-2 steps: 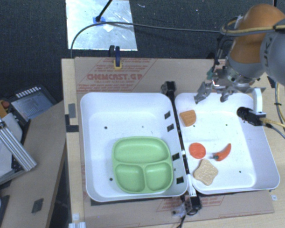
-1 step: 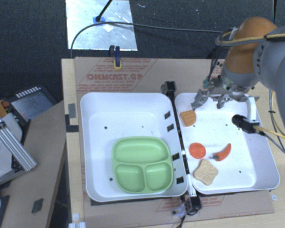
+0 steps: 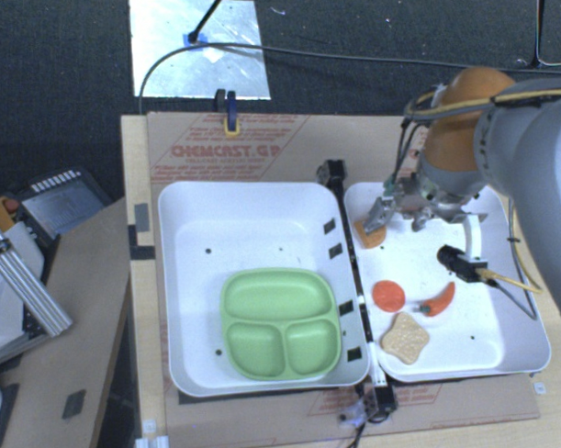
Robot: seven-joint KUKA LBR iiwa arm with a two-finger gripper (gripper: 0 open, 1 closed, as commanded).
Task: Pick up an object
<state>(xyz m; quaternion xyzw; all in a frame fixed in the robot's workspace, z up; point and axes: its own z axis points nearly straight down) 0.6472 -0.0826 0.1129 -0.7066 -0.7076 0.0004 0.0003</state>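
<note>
In the right bin [image 3: 505, 348] lie several small food toys. An orange piece [image 3: 370, 233] rests at the bin's far left corner, against the wall. A red round slice [image 3: 388, 296] sits near the middle left, a red-orange chili pepper [image 3: 439, 300] to its right, and a tan slice of toast [image 3: 405, 338] near the front. My gripper [image 3: 394, 214] hangs low over the far left part of the right bin, right beside and just above the orange piece. I cannot tell whether it touches that piece.
The left bin [image 3: 189, 231] holds a green divided plate [image 3: 279, 321] toward its front right. A black divider [image 3: 348, 253] runs between the two bins. The grey arm [image 3: 526, 155] comes in over the right bin's far right side.
</note>
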